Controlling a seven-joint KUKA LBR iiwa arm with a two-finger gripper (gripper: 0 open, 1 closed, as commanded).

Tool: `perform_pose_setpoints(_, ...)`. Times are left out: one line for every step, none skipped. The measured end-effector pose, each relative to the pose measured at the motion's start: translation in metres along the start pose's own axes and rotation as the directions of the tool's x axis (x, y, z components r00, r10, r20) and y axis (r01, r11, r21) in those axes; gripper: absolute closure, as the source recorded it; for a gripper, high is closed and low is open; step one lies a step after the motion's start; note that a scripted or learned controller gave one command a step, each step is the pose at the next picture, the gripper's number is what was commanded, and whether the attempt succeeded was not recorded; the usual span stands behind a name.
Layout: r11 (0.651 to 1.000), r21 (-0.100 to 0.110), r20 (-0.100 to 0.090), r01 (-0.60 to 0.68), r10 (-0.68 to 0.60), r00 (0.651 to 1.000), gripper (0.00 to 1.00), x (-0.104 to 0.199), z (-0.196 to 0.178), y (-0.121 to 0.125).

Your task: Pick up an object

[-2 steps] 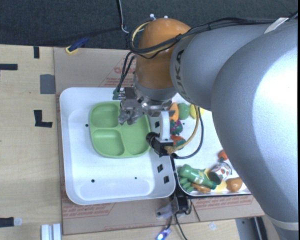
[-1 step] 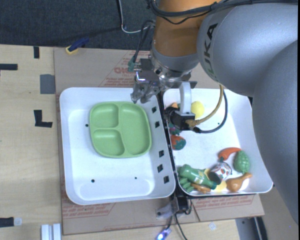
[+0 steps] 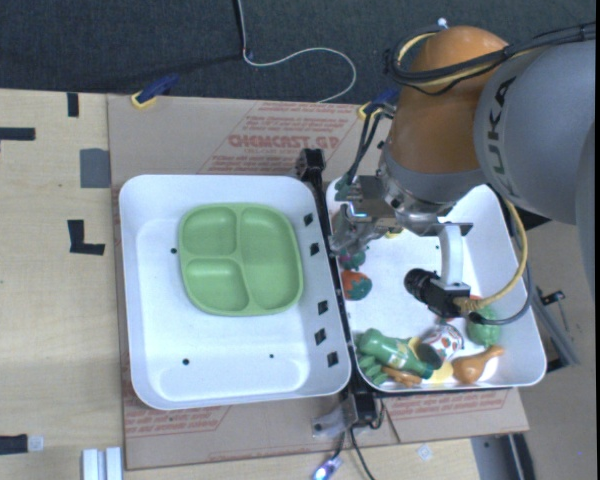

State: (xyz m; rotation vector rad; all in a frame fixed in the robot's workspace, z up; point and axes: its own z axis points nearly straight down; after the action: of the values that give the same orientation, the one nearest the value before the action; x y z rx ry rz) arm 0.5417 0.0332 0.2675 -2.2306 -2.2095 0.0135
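The arm reaches over the right bin [image 3: 515,268], and its gripper [image 3: 352,240] is low at that bin's left wall, just above a small round orange and green toy [image 3: 357,285] lying on the bin floor near the left edge. By my reading this is the approach or descent step of the pick: nothing shows between the fingers, and whether they are spread or closed I cannot tell (the wrist and its cabling crowd that spot).

The next move calls for a short, straight drop onto the toy while keeping clear of the dividing wall, since the toy lies near the black clips along the left bin's [image 3: 140,268] right edge.

The toy looks small, rounded and smooth, orange with a green top, like plastic play food; such a shape may roll or slip from a two-finger pinch. More toys sit in a heap [image 3: 420,356] along the right bin's front edge, green, orange and white pieces touching one another. A green divided plate [image 3: 242,258] lies in the left bin, well apart from the gripper.
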Motion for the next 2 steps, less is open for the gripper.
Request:
perform_pose_setpoints(1.000,-0.006,-0.006,0.017,-0.017,1.000,1.00,0.056,-0.029,-0.036)
perform_pose_setpoints(1.000,-0.016,-0.007,0.013,-0.013,1.000,1.00,0.053,-0.136,-0.060)
